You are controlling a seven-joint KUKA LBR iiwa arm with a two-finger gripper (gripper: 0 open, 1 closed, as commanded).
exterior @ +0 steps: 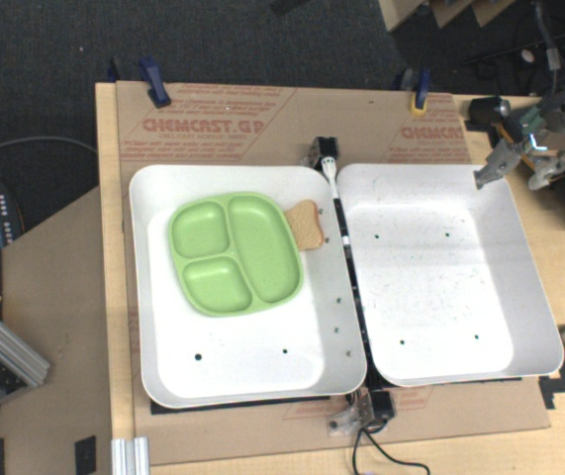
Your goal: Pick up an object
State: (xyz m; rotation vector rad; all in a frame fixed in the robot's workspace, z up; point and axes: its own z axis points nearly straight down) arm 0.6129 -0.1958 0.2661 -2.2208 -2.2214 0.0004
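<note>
A light green divided plate (235,253) with three compartments lies in the left white bin (163,364), toward its back. A small tan piece like a slice of toast (306,225) rests against the plate's right rim, near the divider between the bins. My gripper (500,166) hangs at the far right, above the back right corner of the right white bin (440,295), well away from both objects. Nothing can be seen held in it.
The bins sit on a cardboard sheet (213,117) clamped at the back by a blue clamp (153,81) and a yellow-blue clamp (421,89). Cables and hardware crowd the right edge by the arm (559,137). A black bracket (324,150) sits between the bins at the back.
</note>
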